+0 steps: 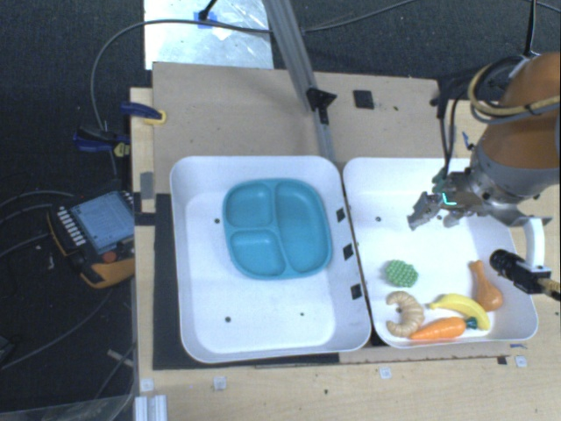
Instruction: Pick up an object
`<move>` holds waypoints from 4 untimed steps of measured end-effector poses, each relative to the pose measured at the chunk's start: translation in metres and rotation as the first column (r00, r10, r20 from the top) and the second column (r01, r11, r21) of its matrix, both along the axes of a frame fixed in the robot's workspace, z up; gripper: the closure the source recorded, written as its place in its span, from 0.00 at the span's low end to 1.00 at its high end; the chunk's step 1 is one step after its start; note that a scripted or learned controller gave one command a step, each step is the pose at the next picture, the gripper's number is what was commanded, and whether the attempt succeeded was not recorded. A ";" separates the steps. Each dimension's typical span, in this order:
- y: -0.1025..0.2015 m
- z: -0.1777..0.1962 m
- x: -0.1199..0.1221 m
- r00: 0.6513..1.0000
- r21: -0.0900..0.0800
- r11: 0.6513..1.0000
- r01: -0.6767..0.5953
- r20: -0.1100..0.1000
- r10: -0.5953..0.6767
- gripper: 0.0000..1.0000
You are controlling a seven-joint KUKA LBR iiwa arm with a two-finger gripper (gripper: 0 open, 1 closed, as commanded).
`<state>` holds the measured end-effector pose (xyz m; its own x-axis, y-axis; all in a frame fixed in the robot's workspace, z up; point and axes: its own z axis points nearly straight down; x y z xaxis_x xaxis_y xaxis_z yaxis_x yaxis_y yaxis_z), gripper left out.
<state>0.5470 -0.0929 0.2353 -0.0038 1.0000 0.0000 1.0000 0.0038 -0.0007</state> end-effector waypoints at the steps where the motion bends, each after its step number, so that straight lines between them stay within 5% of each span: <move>1: 0.000 0.001 0.001 1.000 0.000 1.000 0.000 0.002 0.000 0.00; 4: -0.005 -0.148 0.016 1.000 0.000 1.000 0.003 -0.001 -0.003 0.00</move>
<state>0.5628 -0.0979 0.0869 -0.0010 1.0000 0.0001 1.0000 0.0010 -0.0014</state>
